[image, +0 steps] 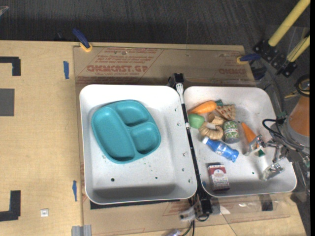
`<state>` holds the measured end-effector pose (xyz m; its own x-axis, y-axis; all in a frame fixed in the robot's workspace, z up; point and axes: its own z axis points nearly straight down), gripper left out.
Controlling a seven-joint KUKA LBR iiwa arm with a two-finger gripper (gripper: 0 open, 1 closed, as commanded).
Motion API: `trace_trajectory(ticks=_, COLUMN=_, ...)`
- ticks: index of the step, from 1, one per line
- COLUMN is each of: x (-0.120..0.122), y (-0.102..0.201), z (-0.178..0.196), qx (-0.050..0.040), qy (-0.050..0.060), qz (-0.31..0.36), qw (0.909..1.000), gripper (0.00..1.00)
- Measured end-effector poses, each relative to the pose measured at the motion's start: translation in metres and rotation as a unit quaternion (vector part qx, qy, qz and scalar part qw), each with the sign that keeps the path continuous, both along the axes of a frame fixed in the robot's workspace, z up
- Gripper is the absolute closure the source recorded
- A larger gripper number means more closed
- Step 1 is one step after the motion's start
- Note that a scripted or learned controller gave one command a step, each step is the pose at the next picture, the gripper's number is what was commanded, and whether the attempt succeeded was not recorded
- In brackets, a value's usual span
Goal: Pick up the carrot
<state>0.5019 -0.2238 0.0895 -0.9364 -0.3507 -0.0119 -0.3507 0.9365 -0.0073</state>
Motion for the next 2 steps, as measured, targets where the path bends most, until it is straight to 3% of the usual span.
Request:
trace_trajectory(ticks=1, x=0.083, y=0.002, z=-0.001, qx=0.0026, qy=-0.001, qz=-0.132, qw=0.9913, gripper=0.00)
trace_trajectory(ticks=2, x=0.057, y=0.001, z=-0.001, qx=0.0033, qy=0.001, qz=-0.212, qw=0.9773, gripper=0.00)
